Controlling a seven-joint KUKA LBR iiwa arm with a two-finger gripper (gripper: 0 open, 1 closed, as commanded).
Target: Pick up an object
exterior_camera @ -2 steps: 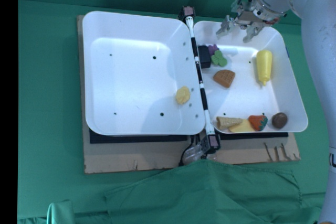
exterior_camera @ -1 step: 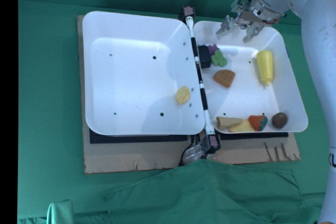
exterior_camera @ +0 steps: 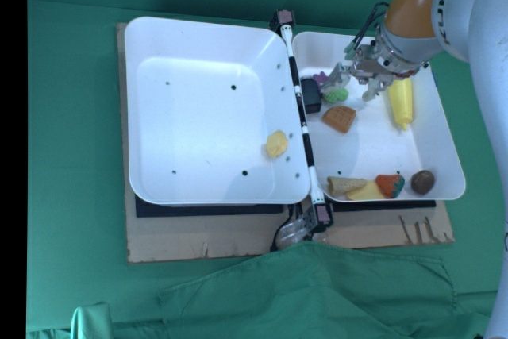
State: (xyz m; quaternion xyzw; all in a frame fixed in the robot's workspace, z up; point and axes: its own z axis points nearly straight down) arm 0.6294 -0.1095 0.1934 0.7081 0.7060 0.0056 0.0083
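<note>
The pincer (exterior_camera: pixel 355 83) was seen over the far part of the right bin (exterior_camera: pixel 444 140), its fingers spread open with nothing between them. It hung just above a green toy (exterior_camera: pixel 336 94) and a purple toy (exterior_camera: pixel 322 78), close to the bin's left wall. A black block (exterior_camera: pixel 311 95) was set just left of these, against the divider rail (exterior_camera: pixel 300 107). A brown waffle-shaped piece (exterior_camera: pixel 340 119) lay near the green toy, toward the bin's middle. A yellow bottle-shaped item (exterior_camera: pixel 401 102) was placed to the right of the pincer, partly under the wrist. Along the near wall of the right bin were lined a cone-shaped piece (exterior_camera: pixel 343 185), a yellow wedge (exterior_camera: pixel 367 191), a strawberry (exterior_camera: pixel 390 185) and a brown round item (exterior_camera: pixel 422 182). In the left bin (exterior_camera: pixel 159 44) a single yellow piece (exterior_camera: pixel 276 144) was found near the right side. Both bins rested on a cardboard sheet (exterior_camera: pixel 198 238) on the green worktop (exterior_camera: pixel 71 131). Green cloth (exterior_camera: pixel 317 290) was bunched at the near edge.
</note>
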